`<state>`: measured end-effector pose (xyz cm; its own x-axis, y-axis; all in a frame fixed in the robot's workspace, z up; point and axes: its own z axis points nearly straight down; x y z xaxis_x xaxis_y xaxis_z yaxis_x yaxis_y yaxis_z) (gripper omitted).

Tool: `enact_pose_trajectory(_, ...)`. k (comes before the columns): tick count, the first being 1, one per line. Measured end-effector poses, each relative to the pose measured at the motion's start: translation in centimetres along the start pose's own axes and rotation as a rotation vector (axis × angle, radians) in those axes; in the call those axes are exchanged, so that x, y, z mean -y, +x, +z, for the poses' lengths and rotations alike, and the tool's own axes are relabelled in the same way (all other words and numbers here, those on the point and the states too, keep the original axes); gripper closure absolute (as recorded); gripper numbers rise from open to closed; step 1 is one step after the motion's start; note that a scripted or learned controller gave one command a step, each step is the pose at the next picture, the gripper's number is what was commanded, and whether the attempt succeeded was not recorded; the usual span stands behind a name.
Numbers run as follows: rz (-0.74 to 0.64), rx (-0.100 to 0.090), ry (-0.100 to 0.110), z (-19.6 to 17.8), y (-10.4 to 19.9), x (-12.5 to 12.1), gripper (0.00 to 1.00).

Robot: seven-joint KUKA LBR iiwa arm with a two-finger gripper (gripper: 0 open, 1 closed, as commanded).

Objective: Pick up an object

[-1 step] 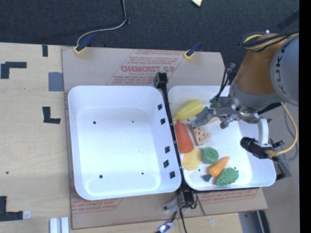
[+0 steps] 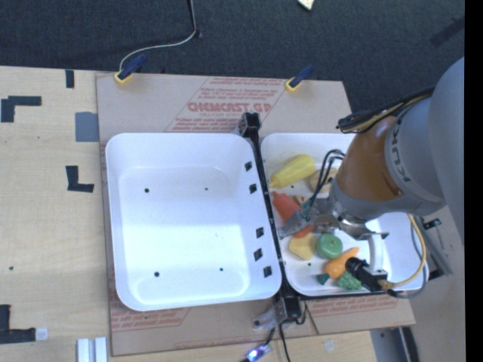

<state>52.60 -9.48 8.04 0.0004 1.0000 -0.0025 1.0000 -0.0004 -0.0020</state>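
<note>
1. The grey arm with the orange band (image 2: 370,161) reaches in from the right and hangs low over the right-hand shallow white bin (image 2: 400,225). Its bulk covers much of that bin's middle.
2. The two-finger gripper (image 2: 306,219) sits down among the toys near the black divider strip (image 2: 260,202). Whether it is released or clenched cannot be told; nothing is visibly held.
3. Candidate objects all lie in the right bin: a yellow banana-shaped plastic piece (image 2: 293,170) at the top, a red-orange piece (image 2: 285,206) just beside the gripper, a small yellow block (image 2: 301,247), a round green disc (image 2: 329,246), an orange carrot-shaped piece (image 2: 341,262) and a green leafy piece (image 2: 348,281) near the bottom wall.
4. The left-hand white bin (image 2: 121,202) stands just beside.
5. Judgement: the low position beside the red-orange piece suggests a grasp attempt there; crowding risks a miss.
</note>
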Motion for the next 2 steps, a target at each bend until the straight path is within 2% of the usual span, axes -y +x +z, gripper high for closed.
enact_pose_trajectory(1, -0.002, -0.003, 0.0, -1.4, 0.1, -0.2, 1.0)
enact_pose_trajectory(2, -0.009, -0.004, -0.011, -11.0, 5.3, -3.2, 1.0)
